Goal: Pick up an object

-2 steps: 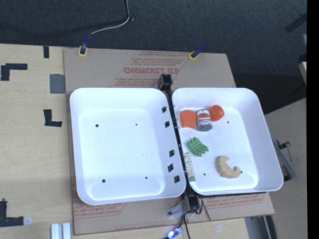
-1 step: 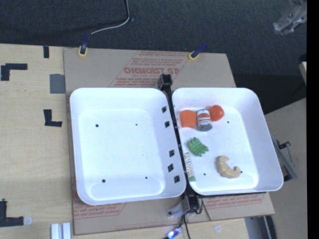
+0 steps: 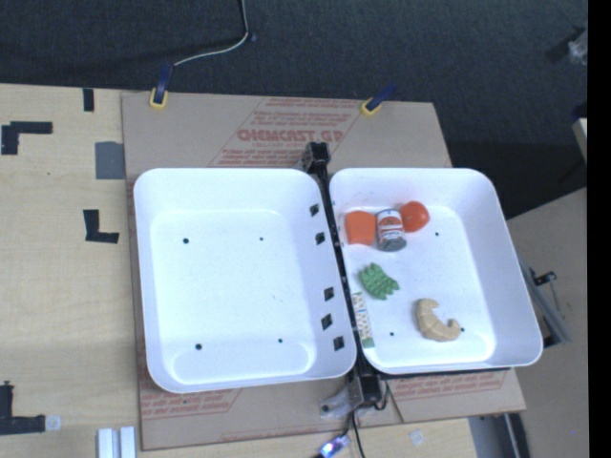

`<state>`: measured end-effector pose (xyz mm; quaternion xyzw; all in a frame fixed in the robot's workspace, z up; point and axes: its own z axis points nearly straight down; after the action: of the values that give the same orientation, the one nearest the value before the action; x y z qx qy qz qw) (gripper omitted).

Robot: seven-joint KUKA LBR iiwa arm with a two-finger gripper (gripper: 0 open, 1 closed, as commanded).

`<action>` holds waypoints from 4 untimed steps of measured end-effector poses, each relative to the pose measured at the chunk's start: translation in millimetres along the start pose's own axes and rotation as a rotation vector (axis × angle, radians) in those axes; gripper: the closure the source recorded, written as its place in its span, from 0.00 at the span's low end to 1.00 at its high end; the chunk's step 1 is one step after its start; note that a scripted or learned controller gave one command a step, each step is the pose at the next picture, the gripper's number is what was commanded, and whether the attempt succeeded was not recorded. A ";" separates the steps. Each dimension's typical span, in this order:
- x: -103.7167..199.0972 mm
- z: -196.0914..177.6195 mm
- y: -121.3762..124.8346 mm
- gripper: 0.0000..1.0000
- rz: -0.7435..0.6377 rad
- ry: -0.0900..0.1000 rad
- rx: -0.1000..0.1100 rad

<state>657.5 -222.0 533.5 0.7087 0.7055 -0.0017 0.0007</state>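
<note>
In the camera view, two shallow white bins sit side by side on a cardboard sheet [image 3: 286, 127] laid on the wooden surface [image 3: 57, 256]. All the loose items lie in the right bin [image 3: 477, 198]: an orange block-like piece [image 3: 358, 228] close to the divider, a small tin can [image 3: 390, 230] touching it on its right, and a red rounded item [image 3: 414, 216] just behind the can. Nearer the camera lie a green leafy toy [image 3: 378, 281], apart from that cluster, and a tan croissant-shaped piece [image 3: 436, 321] near the front of the bin. A thin printed strip [image 3: 360, 318] runs along the divider wall. The left bin [image 3: 162, 198] holds no loose item that I can see. I cannot tell the end effector's state, since this view gives nothing to judge it by. As I judge it, the task has not begun: every candidate rests on the bin floor, nothing is lifted, and the approach, grasp and lift are all left to do.
</note>
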 end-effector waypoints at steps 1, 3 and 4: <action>46.8 -1.8 -0.1 1.00 -0.009 0.003 -0.002; 48.0 -2.7 4.1 1.00 -0.009 0.003 -0.003; -5.9 -3.1 -78.0 1.00 0.002 0.000 -0.002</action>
<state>579.5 -227.6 536.7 0.7094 0.7048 -0.0009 0.0013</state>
